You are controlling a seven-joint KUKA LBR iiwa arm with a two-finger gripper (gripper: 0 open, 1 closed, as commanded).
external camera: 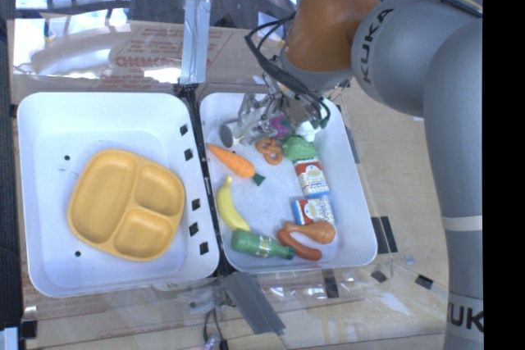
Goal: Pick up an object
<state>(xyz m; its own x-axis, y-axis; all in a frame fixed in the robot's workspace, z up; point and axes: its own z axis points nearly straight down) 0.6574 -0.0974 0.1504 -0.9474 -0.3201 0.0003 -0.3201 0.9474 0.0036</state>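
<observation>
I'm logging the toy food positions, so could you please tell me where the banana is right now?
The banana lies in the right bin, near its left wall, just below the carrot and above the green bottle.

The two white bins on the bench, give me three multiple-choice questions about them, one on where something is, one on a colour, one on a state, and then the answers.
1. Where does the sectioned tray lie?
A. in the left bin
B. in the right bin
C. on the bench outside both bins

2. What colour is the toy carrot's body?
A. purple
B. orange
C. white

3. How does the green bottle lie?
A. upright on its base
B. on its side
C. leaning on the arm

Answers:
1. A, since the yellow tray rests on the floor of the left bin.
2. B, its body is orange with a small green tip, next to the yellow banana.
3. B, it lies flat along the near wall of the right bin, far from the tool.
</observation>
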